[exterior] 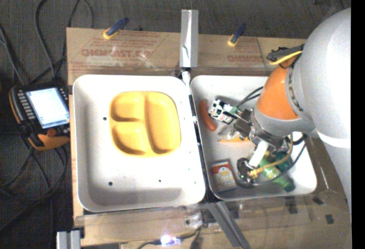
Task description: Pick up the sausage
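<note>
The sausage is a short reddish-brown link lying lengthwise along the left wall of the right bin, in its upper half. My gripper reaches in from the right under the orange band of the arm. Its tip sits just right of the sausage, close beside it. Nothing can be seen held in the gripper.
An orange carrot-like piece lies below the gripper. A red packet rests near the right bin's front-left corner, and a green item lies at the front right. The left bin holds a yellow divided plate.
</note>
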Robot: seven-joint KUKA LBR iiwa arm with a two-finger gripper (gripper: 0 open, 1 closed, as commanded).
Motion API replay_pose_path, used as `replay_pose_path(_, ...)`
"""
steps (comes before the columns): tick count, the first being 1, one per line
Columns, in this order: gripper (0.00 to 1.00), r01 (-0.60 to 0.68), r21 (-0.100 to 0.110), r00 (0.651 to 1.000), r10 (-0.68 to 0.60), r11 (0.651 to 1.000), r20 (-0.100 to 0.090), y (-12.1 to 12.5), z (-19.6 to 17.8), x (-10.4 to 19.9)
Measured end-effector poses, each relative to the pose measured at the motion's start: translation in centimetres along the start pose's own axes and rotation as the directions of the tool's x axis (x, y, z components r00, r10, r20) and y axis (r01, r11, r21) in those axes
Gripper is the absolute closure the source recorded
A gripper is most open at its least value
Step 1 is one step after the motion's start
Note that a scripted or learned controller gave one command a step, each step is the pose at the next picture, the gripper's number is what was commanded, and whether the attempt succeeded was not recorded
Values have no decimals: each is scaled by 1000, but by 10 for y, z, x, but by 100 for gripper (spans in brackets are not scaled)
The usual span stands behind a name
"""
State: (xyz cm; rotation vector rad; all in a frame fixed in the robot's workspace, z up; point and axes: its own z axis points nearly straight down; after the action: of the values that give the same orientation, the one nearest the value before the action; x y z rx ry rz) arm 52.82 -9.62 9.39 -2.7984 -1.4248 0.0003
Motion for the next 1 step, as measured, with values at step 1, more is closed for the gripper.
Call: replay_pose_path(1, 100, -1, 5, 1000, 1, 1000, 4, -1, -8, -1)
